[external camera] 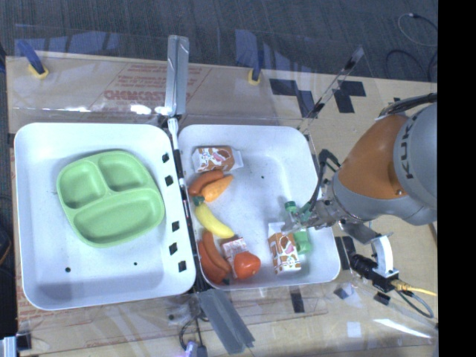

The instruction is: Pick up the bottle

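Camera view: jaws [301, 216] over green bottle [300, 236] in right bin [297, 141], their state impossible to tell.

A green three-compartment plastic tray [111, 197] lies in the left white bin [37, 274]. The right white bin [286, 143] holds a yellow banana [212, 222], an orange carrot [216, 190] and a red tomato [246, 264].

I can't resolve the tool [303, 216] fingers; they blur into the green bottle [299, 233]. The arm [387, 173] is cut off at the right edge. Carton [284, 253] label is too small to read.
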